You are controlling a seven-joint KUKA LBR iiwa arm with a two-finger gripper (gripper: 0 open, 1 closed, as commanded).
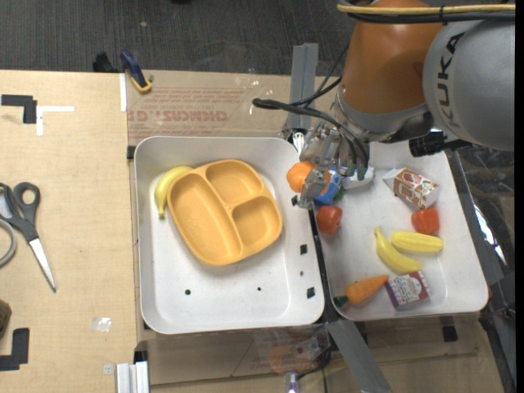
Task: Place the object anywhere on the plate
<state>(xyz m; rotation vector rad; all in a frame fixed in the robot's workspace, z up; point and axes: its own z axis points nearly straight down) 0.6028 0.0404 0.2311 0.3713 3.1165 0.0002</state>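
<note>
Pincer [315,188] sat over the bins' shared edge, pinching an orange ball [299,175] with something blue beside it. Yellow plate [223,211] lay in the left bin [221,301], banana [168,185] touching its rim. Bench [65,219] was pale wood, scissors [29,228] at left; floor grey.

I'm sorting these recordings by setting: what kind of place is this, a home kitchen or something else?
Probably a robotics lab bench, not a kitchen: a grey KUKA arm with an orange band reaches over two shallow white bins, plastic toy food such as a yellow toy banana fills one, and grey-handled scissors lie beside them.
</note>
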